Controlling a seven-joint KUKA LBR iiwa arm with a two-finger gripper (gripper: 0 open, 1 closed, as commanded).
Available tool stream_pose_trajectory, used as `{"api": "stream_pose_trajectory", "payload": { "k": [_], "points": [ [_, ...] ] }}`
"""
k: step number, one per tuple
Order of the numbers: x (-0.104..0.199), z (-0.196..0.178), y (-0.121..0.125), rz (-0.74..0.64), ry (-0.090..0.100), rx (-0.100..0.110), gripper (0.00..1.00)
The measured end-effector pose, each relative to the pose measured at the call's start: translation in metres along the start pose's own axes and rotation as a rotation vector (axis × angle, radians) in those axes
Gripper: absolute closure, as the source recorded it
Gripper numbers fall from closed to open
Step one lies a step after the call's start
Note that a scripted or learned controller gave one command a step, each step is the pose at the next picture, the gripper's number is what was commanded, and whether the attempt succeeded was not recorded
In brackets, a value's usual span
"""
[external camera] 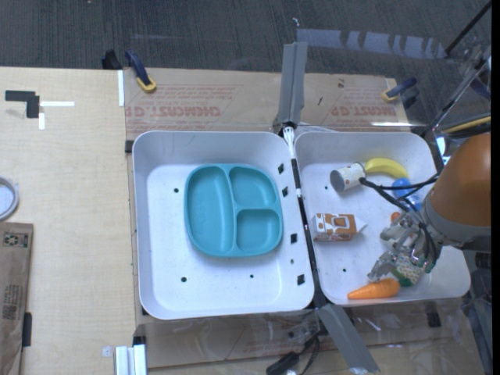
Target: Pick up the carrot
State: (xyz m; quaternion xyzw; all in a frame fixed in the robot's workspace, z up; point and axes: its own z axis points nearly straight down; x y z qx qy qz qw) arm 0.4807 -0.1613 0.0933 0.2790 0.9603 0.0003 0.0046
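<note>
One carrot (374, 290) lies at the near edge of the right bin (344, 276), and everything else sits around it. The gripper (400, 256) hangs just above and right of the carrot; I can't tell how its fingers are set. Beyond the carrot: one small carton (336, 226), one grey cup (346, 177), one banana (387, 167). To the carrot's left, one teal tray (233, 209) sits in the left bin (156, 233).
</note>
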Motion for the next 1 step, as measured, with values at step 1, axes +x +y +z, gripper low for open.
{"api": "stream_pose_trajectory", "payload": {
  "k": [1],
  "points": [
    [0.0315, 0.0007, 0.0462, -0.012, 0.006, 0.001, 0.00]
  ]
}}
